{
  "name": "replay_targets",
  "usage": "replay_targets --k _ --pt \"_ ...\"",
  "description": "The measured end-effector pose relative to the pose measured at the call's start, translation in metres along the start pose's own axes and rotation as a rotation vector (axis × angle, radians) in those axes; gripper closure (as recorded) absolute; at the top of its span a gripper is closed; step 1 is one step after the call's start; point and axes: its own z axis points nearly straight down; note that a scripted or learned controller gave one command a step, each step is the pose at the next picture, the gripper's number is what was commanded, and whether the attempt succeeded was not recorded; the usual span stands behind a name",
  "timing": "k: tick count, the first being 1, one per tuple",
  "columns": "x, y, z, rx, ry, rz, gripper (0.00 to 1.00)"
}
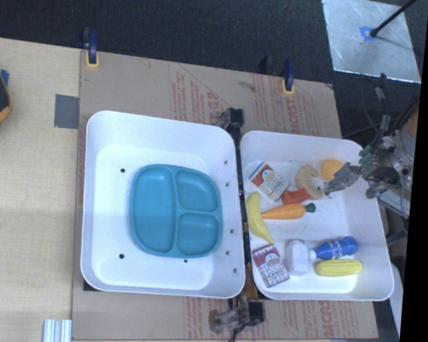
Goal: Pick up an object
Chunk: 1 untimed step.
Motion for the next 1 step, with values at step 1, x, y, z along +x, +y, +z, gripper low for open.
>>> replay_targets --k 1 --pt "0.0185 0.0445 0.1151 0.002 -0.001 -0.001 0.0"
